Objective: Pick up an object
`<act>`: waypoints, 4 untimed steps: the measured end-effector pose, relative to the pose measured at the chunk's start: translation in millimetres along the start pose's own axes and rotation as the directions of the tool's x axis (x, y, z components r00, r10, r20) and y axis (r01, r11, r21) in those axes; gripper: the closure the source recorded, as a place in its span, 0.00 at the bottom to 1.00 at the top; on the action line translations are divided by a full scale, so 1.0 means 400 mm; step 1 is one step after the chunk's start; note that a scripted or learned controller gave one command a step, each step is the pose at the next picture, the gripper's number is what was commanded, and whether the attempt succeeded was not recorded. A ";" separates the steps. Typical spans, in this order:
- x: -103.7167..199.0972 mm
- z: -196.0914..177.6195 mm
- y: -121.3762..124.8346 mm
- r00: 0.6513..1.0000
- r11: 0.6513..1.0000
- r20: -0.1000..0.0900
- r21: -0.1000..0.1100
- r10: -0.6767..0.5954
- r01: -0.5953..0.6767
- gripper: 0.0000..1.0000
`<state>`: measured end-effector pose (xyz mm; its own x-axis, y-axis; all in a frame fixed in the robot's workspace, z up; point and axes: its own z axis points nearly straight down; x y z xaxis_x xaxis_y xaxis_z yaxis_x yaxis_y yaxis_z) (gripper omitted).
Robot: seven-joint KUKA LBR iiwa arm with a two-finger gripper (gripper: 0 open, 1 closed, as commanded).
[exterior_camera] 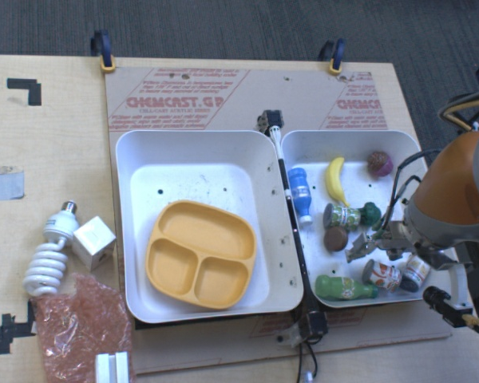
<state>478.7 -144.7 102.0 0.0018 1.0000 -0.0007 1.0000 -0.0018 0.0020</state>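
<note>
The arm's metal two-finger gripper (366, 247) hangs low inside the right-hand shallow white bin (399, 142), its tips just beside a small brown rounded object (335, 238) and below a short green-and-white can lying on its side (345, 215); whether the fingers are parted or closed cannot be told from this slanted view, and nothing can be seen held between them. The nearest candidate for a pick looks to be the brown object, and a clean try would probably mean centring the gripper over it and coming straight down, since a round thing is likely to roll out of an off-centre pinch. Crowding is the main risk: a green plastic bottle lying flat (347, 288) sits along the bin's near wall, two small cans (382, 274) lie close under the wrist (the labels are too small to read), and a dark green lump (371, 211) touches the can's end. Farther off lie a yellow banana (334, 180), a blue-and-white bottle (299, 192) by the dividing wall, and a purplish round object (379, 163). The left-hand bin (136, 158) holds a yellow three-compartment plastic tray (199, 252). On the desk (40, 134) to the left lie a white spiral light bulb (49, 260), a small white cube (94, 238) and a crumpled pinkish plastic bag (84, 325), all well apart from the arm.
</note>
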 end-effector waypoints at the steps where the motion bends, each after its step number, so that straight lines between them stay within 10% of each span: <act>1: -0.001 -0.024 0.003 1.000 1.000 0.001 -0.002 0.000 0.000 1.00; 2: -0.001 -0.024 0.003 1.000 1.000 0.001 -0.002 0.000 0.000 0.00; 3: -0.002 -0.049 0.007 1.000 1.000 0.002 -0.005 0.000 0.000 1.00; 4: -0.002 -0.049 0.007 1.000 1.000 0.002 -0.005 0.000 0.000 0.00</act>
<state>481.3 -145.4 121.5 0.0019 1.0000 -0.0026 1.0000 -0.0018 0.0068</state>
